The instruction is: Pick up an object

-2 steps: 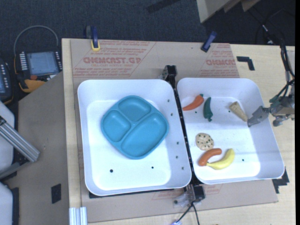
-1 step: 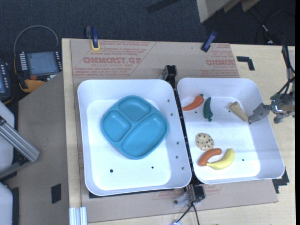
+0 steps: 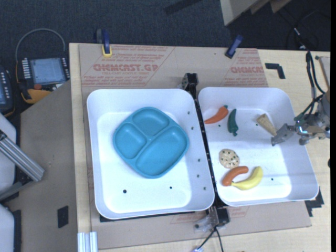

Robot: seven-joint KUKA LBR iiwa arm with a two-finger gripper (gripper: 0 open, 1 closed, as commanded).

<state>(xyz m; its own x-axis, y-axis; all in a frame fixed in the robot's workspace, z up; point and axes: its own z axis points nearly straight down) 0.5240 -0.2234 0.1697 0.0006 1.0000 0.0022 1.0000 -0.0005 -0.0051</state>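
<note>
Gripper [image 3: 279, 137] at the right wall of the right bin [image 3: 294, 190], reaching in from the right; open or closed, cannot tell from this angle. Nearest candidate: tan cone-shaped piece [image 3: 265, 123], just beside the tip, up and to the left, long axis slanting from upper left to lower right, toward the tip. Farther left, well apart: green pepper [image 3: 232, 122], orange chili [image 3: 216, 115]. Lower left: cookie [image 3: 228, 157], sausage [image 3: 234, 175], banana [image 3: 249, 179]. Nothing seen held. Probably a short shift up-left needed before any grasp
</note>
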